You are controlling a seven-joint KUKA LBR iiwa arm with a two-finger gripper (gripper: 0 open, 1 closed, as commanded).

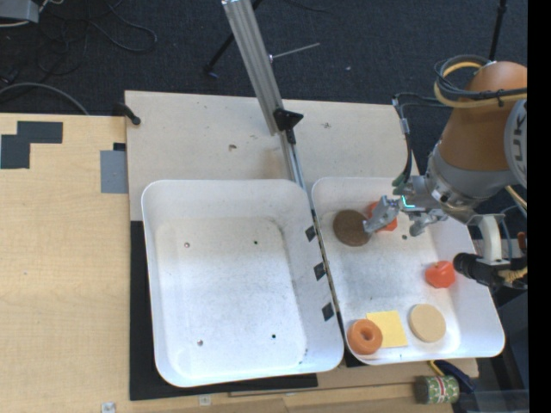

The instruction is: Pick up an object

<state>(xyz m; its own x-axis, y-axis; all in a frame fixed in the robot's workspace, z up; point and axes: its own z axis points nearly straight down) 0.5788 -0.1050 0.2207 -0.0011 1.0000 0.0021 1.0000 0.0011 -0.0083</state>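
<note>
So the gripper (392,216) hung over the right bin (486,334), right beside the brown disc (349,228). Couldn't tell how wide it was open or if it held anything; a small orange-red thing (384,210) was half hidden behind it. Disc looked flat, light and stiff, so I'd pinch it across the edges. Well away from the disc sat 1 orange ring (365,336), a yellow square (389,327), a tan disc (427,323) and a red piece (440,274).
</note>
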